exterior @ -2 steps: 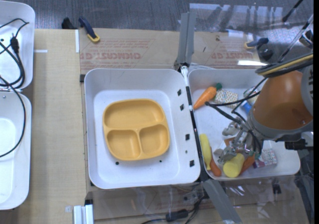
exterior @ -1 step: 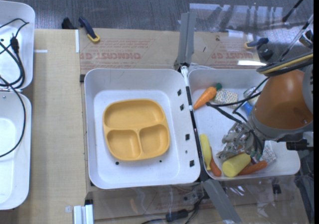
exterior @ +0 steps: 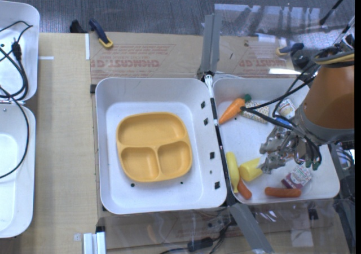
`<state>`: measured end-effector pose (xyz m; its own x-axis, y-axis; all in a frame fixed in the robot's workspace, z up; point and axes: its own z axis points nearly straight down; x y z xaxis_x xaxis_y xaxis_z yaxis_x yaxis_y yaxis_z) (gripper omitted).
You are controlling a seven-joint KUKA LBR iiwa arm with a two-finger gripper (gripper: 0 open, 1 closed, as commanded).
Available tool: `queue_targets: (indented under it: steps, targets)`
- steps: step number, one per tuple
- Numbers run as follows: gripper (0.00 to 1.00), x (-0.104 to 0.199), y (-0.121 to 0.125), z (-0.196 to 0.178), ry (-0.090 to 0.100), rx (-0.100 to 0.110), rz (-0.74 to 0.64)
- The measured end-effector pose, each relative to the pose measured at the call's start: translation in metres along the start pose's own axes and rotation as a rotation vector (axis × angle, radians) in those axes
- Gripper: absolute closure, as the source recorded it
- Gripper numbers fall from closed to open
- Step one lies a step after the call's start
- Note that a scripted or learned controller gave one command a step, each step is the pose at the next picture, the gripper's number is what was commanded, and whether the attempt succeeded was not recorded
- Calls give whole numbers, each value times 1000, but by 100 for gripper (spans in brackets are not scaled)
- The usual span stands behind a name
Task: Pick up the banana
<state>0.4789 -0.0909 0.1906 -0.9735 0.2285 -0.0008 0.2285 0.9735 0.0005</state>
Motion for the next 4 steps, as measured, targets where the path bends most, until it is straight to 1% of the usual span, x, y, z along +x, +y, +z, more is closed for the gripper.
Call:
queue_targets:
  steps: [1,2,3,4]
  targets:
    - [100,2,8,0,1,0,66]
    - [0,2,8,0,0,0,68]
    - [0,-46,8,98,2,0,219]
    - [0,-141,10,101,6,3,319]
